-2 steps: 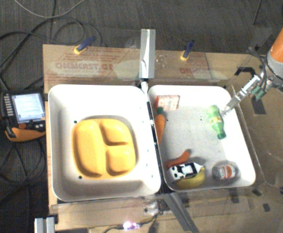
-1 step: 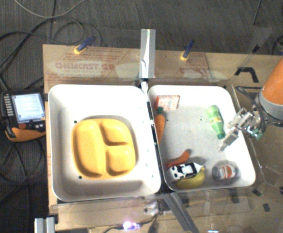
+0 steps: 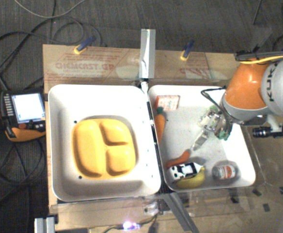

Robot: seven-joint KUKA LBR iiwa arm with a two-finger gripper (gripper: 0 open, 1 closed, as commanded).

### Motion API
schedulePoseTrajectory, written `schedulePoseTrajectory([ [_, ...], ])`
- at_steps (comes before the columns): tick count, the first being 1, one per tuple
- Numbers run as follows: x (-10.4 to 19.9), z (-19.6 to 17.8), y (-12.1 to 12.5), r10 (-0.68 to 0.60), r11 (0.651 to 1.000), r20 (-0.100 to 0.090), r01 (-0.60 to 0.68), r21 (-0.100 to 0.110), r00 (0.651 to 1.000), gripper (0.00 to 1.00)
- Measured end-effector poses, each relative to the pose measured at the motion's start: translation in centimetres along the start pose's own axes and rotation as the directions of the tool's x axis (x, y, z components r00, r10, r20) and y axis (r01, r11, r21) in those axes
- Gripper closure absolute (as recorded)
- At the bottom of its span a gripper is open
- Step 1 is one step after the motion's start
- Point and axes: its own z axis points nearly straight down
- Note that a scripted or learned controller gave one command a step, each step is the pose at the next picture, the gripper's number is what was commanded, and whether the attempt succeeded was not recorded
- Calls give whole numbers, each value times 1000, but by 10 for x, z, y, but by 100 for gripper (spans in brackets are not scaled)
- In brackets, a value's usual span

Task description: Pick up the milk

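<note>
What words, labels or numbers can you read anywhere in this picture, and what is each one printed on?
"CHEMCAST GP", faint red print on the brown cardboard sheet behind the two white bins; the last letters are uncertain.
Black letters on the grey arm's white housing: cut off, unreadable.
Small red-and-white packet: print too blurred.
Black-and-white milk carton: no legible text.
Handheld screen: glare, unreadable.

Arm [image 3: 250, 89] enters from right, wrist angled down-left, pincer [image 3: 199, 142] low, pointing down-left.

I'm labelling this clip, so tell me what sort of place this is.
Probably a robotics lab test bench: a grey and orange arm reaches over two white bins, toy groceries such as a milk carton lie inside, and loose cables trail across the carpet.
</note>
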Motion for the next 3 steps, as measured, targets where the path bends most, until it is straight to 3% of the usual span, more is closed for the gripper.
schedulePoseTrajectory([
  [1, -78, -53, 13, 11, 1000, -10, -11, -2, 1000, 0],
  [2, -93, -3, 2, -58, 998, -12, 58, 3, 998, 0],
  [3, -69, 2, -13, -159, 987, -1, 159, 0, 987, 0],
])
